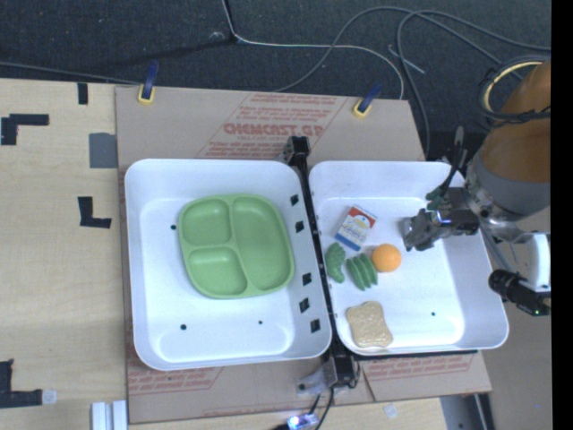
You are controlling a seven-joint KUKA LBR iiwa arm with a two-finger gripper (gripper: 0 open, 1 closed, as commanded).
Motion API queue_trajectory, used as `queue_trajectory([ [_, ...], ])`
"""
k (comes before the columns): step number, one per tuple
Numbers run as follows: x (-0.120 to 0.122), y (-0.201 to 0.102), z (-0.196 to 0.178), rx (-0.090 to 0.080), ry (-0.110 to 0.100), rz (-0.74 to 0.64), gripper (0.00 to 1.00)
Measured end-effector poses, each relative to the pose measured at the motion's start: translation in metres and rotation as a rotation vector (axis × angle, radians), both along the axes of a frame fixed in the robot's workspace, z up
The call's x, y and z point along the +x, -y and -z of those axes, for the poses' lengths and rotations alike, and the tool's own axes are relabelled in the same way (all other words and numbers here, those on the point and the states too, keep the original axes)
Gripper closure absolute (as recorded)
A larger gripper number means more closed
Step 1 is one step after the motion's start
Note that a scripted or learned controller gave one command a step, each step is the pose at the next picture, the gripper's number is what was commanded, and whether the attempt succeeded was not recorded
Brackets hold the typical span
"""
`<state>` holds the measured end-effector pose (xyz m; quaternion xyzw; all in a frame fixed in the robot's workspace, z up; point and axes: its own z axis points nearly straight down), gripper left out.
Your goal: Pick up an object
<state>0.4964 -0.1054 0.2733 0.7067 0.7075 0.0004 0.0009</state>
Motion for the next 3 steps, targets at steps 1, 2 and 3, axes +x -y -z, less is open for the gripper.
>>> queue_trajectory([
  [1, 0.0, -0.048, 0.016, 0.001, -0.004, -0.004, 1.0],
  [2, 0.008, -0.101, 0.013, 0.002, -0.003, -0.006, 1.0],
  [3, 0.008, -0.157, 0.015, 0.002, -0.004, -0.006, 1.0],
])
